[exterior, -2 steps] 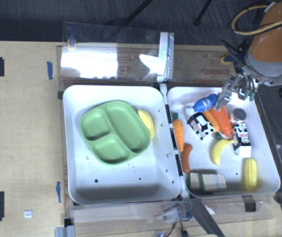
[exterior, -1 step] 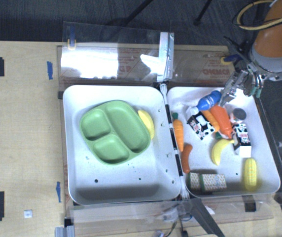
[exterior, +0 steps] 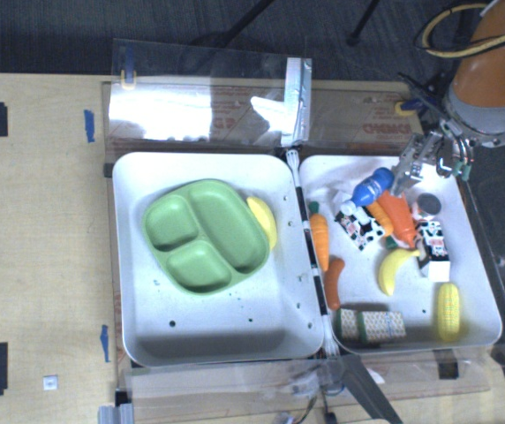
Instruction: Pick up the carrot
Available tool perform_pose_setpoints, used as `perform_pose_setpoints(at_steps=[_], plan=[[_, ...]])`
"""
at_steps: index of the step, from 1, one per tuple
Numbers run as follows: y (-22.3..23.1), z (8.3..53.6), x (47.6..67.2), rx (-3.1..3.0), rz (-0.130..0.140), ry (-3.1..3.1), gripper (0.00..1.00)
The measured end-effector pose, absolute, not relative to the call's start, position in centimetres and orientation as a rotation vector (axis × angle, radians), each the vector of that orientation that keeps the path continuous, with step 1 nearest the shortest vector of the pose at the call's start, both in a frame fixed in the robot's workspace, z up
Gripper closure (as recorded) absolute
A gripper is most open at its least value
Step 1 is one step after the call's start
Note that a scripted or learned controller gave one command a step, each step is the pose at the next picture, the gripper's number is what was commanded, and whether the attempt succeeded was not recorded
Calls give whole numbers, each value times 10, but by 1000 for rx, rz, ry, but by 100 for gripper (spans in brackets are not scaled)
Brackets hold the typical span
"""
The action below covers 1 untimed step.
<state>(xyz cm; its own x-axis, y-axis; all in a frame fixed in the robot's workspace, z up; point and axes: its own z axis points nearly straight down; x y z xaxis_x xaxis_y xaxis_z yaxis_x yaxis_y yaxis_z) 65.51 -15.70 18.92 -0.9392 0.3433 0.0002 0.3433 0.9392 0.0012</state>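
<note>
Hovering over the top of the right bin [exterior: 486,325], the gripper [exterior: 409,173] sat just beside the blue bottle [exterior: 373,187], its tip among the toys; whether it was spread or closed, I could not tell at this slant. The carrot [exterior: 320,239] lay along the bin's left wall, well apart from the tool, with a second orange piece [exterior: 333,283] touching its lower end. That was the trap, as I judged it: another orange toy [exterior: 396,219] lay right under the arm, far closer than the carrot, and a grab there would take the wrong thing. The carrot itself hugged the wall, so one finger had little room on that side and could strike the rim or skid off the rounded body. The cow toy [exterior: 358,223] and banana [exterior: 391,270] crowded the path across. Over in the left bin [exterior: 146,325] the green tray [exterior: 206,233] sat clear of all this.
</note>
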Motion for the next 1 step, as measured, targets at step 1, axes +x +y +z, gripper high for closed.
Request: perform_pose_setpoints(at_steps=[1], plan=[[-138, 200, 644, -116, 4, 3139, 100]])
